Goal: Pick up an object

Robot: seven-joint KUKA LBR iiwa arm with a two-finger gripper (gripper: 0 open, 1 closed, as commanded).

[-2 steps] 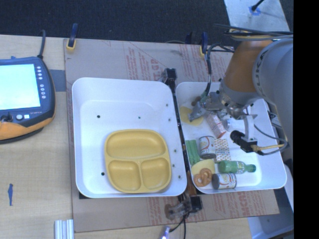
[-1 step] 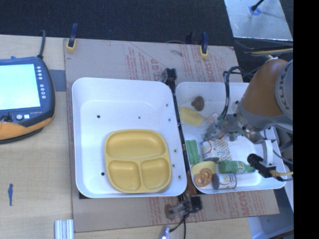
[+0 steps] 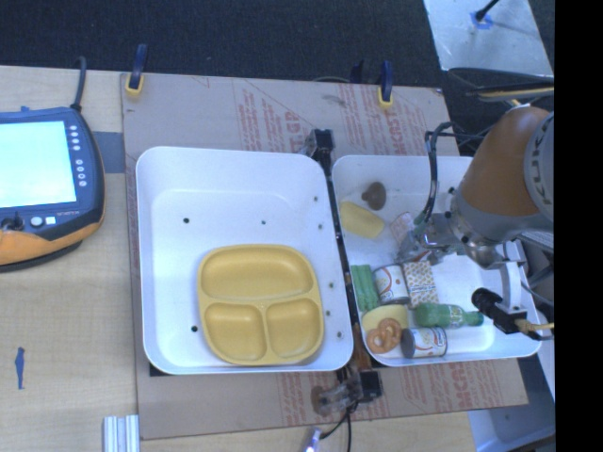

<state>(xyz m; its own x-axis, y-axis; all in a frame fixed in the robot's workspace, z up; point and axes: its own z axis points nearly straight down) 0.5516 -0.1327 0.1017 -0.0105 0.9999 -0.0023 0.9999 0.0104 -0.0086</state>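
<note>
Hovering low over the right shallow white plastic bin, the end effector is above the clutter; whether it is open or closed I cannot tell. Nothing looks lifted: the pale yellow block, small tin can and green bottle lie inside. The picking seems not yet done.

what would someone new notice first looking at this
Probably the yellow divided plate lying alone in the left bin, bright against the white. Next, the right bin, crowded with small things: a green bottle on its side, two small cans, a yellow block. The grey arm with its orange band reaches in from the right, its hand low over that clutter.
</note>
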